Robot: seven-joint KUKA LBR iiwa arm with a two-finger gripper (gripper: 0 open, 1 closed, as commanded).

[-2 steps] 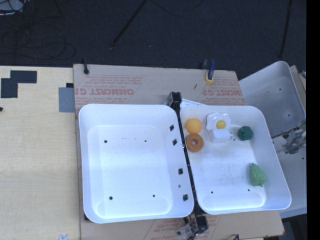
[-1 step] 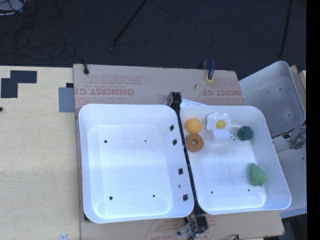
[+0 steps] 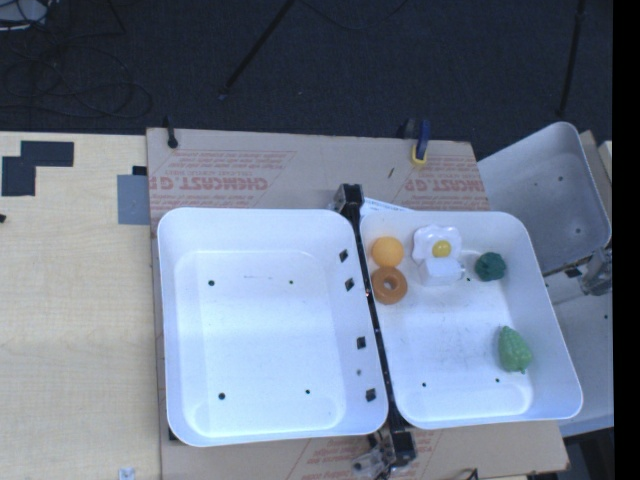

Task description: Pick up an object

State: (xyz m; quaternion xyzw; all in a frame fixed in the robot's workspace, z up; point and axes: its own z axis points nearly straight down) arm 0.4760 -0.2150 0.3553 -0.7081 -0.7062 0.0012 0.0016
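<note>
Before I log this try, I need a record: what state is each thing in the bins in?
Orange ball: resting in the right bin, near its left wall.
Brown ring: lying flat, just below the ball.
Fried egg toy: lying yolk up.
Dark green piece: resting right of the egg.
Light green piece: lying apart, near the right wall.
Left bin: sitting beside the right bin.

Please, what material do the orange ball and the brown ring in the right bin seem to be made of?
Orange ball: probably smooth plastic, going by its even matte colour. Brown ring: possibly plastic or rubber, doughnut-shaped with a slight sheen. The picture is too small to be sure.
</note>
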